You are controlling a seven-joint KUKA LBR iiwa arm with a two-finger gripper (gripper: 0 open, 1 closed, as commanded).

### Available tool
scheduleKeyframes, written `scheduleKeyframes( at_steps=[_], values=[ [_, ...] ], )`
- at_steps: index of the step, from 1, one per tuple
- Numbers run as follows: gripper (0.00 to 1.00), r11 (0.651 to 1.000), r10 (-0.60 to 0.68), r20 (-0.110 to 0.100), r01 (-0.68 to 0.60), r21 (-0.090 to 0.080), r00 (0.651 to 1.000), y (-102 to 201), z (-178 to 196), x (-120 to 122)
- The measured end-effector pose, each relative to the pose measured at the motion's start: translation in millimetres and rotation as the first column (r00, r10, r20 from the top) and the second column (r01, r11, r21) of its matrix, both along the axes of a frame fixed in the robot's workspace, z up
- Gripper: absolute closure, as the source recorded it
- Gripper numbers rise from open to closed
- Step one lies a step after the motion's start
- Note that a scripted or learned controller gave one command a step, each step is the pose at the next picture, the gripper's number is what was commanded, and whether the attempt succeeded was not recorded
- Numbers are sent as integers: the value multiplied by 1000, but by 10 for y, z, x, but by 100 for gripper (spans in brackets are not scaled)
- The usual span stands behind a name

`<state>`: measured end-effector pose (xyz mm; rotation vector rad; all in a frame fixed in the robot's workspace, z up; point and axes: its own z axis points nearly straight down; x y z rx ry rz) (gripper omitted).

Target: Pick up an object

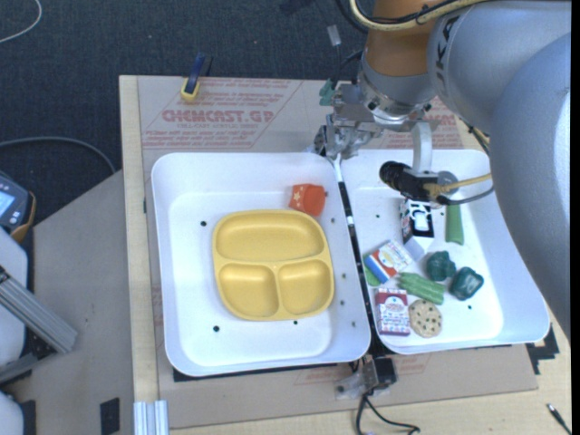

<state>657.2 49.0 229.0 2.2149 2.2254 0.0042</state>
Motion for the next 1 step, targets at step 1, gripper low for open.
scheduleKeyframes(
  at_steps=[1],
  values=[
    [100,1000,-7,-1,7,-2,1000,-179,-42,35]
  ],
)
